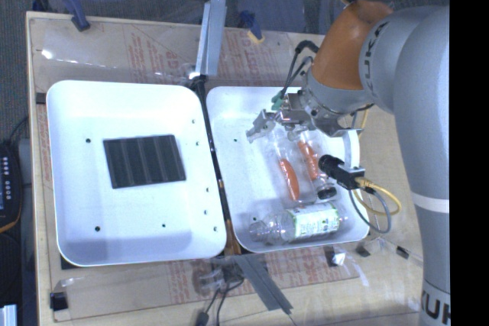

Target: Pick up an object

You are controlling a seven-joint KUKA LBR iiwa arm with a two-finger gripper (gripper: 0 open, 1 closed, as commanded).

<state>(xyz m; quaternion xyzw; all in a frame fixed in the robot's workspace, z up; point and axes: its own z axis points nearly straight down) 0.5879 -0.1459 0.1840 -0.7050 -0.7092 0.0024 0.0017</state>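
Two white bins sit side by side on the bench: the left bin (69, 164) carries a dark ribbed panel (144, 161), the right bin (229, 156) holds a clear plastic bottle (299, 226) along its near edge and two orange carrot-like pieces (289, 177) mid-bin. The gripper (280, 118) hangs over the right bin's far half; whether its fingers are parted cannot be told.

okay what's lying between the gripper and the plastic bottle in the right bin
In the camera view, two orange carrot-like pieces lie between the gripper and the plastic bottle.
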